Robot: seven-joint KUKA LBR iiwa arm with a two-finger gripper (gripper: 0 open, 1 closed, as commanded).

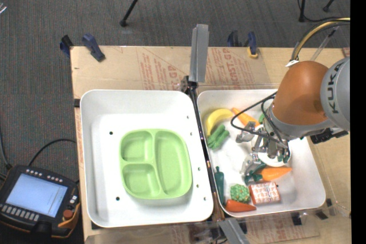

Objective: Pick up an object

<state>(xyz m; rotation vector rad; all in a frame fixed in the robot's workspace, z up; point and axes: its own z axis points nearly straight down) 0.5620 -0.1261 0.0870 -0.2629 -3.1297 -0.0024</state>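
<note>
Over the right bin [313,175]: gripper [260,160] lowered among toy food, just above an orange carrot [274,172]; its grip cannot be told from where I stand. Same bin: banana [217,118], broccoli [241,192], small box [265,193]. Left bin [94,123]: green divided plate [155,164].

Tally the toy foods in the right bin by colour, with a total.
Yellow: 1, banana
Orange: 2, carrot, piece behind the banana
Green: 3, bean pods, dark vegetable, broccoli
Red: 2, chilli, carton
Total: 8
</note>
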